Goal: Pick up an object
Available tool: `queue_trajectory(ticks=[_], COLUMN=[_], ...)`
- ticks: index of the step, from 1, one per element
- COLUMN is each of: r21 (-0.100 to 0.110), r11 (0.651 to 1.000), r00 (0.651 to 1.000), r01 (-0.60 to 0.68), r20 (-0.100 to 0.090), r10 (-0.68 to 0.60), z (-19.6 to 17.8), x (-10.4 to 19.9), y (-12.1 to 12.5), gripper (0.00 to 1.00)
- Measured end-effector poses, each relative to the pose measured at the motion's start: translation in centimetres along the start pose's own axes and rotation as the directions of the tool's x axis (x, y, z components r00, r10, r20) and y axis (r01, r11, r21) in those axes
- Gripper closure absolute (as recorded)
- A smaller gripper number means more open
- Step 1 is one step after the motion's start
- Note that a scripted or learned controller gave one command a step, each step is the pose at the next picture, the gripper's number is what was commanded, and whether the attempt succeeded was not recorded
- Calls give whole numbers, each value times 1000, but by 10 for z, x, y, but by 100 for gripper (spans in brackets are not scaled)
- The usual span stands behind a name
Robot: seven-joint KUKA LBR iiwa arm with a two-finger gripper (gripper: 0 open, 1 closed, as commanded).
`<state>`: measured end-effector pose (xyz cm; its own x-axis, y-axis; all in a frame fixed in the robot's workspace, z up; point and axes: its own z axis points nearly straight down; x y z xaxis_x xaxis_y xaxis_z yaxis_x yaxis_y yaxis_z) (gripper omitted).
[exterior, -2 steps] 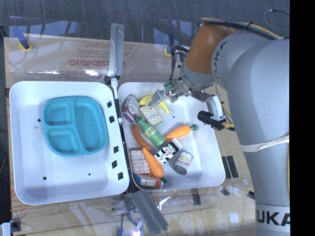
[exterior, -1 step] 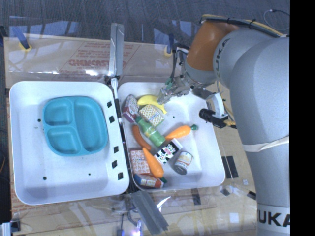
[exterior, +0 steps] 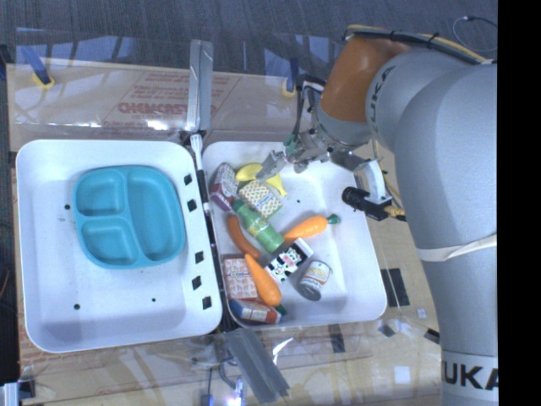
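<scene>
My gripper [exterior: 281, 161] hangs low over the far side of the right bin [exterior: 363, 265], just right of a yellow banana-like piece [exterior: 247, 173] and above a yellow-and-white checkered pack [exterior: 260, 198]. I see nothing held in it. The bin's pile holds a green bottle [exterior: 259, 227], an orange carrot [exterior: 306, 227] with a green tip, a second carrot [exterior: 263, 281], a black-and-white cow-print box [exterior: 289, 260], a small can [exterior: 314, 279], a red packet [exterior: 239, 277] and a dark-red pack [exterior: 223, 184].
The left bin [exterior: 51, 303] bears a blue divided plate [exterior: 129, 215]. A grey post [exterior: 199, 87] rises at the back between the bins. The grey arm [exterior: 439, 167] covers the right side of the view, with its orange band [exterior: 353, 79] above the wrist.
</scene>
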<state>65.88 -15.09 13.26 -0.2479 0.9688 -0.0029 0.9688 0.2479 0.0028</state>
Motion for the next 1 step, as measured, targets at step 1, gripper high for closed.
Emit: queue_trajectory(ticks=[1], r21=[6], r11=[994], r00=[994], r01=[-113], r20=[-4], r10=[113], z=[16], x=[16], y=[2], gripper=[0])
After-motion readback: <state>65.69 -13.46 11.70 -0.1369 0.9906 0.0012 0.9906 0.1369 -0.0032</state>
